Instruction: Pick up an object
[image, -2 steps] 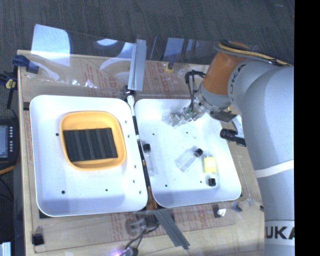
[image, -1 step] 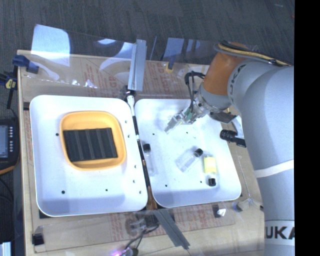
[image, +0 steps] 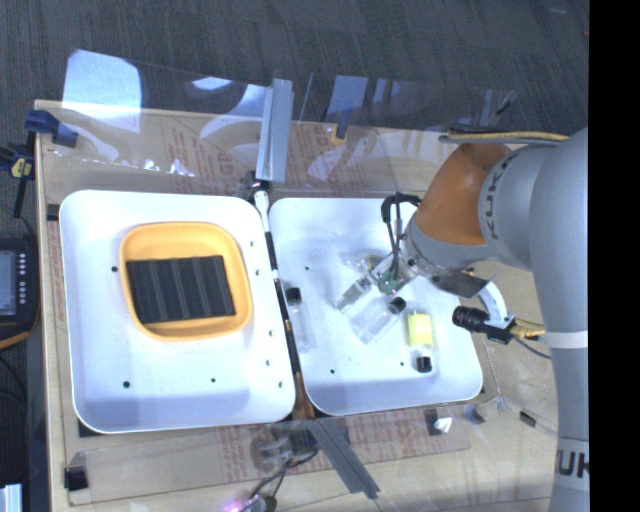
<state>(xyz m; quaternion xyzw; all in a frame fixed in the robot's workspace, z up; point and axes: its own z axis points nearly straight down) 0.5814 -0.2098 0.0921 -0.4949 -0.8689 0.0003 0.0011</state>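
Observation:
My gripper (image: 386, 279) reaches down into the right bin (image: 330, 385), near its middle. It hangs over a crumpled clear plastic item (image: 366, 312) that lies just below and to the left of it. A small yellow bottle (image: 418, 329) lies to the lower right of the gripper, with a black cap-like piece (image: 424, 363) beyond its lower end. A small dark object (image: 397, 304) sits right by the gripper tip. Another small black piece (image: 293, 295) rests close to the bin's left wall. The wrist hides whatever is directly under the gripper.
The left bin (image: 100, 390) holds a yellow-orange tray (image: 180, 240) with a dark ribbed insert (image: 182, 288). The grey arm with its orange band (image: 455, 195) covers the right bin's upper right corner. A black cable connector (image: 478, 321) juts out at the right rim.

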